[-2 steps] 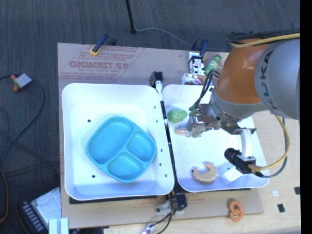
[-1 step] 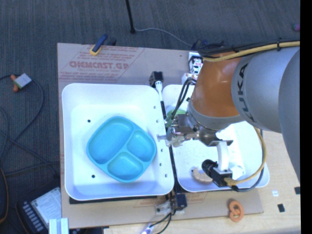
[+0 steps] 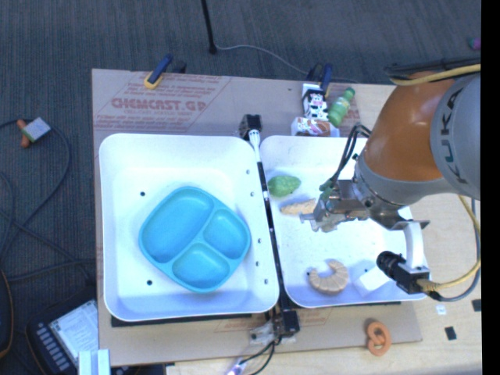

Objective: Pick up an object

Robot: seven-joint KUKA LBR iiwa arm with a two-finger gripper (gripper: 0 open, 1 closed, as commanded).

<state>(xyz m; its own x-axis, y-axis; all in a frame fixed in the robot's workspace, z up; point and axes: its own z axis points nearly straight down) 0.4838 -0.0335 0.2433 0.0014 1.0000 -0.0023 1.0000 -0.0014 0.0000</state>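
My gripper (image 3: 322, 214) hangs low over the middle of the right bin (image 3: 291, 272), under the grey and orange arm (image 3: 414, 151). A flat tan food piece (image 3: 295, 207) lies just left of it, touching or nearly touching its tip. A green rounded item (image 3: 283, 184) sits a little farther up and left, near the bin's left wall. Toward the front of the bin lie a tan curved pastry (image 3: 328, 278) and a small white block (image 3: 370, 280). Nothing can be seen held in the gripper.
The left bin (image 3: 117, 209) holds a blue divided plate (image 3: 195, 238). A small bottle and a printed packet (image 3: 319, 116) stand on the board behind the right bin. An orange ring (image 3: 378, 337) lies on the board in front.
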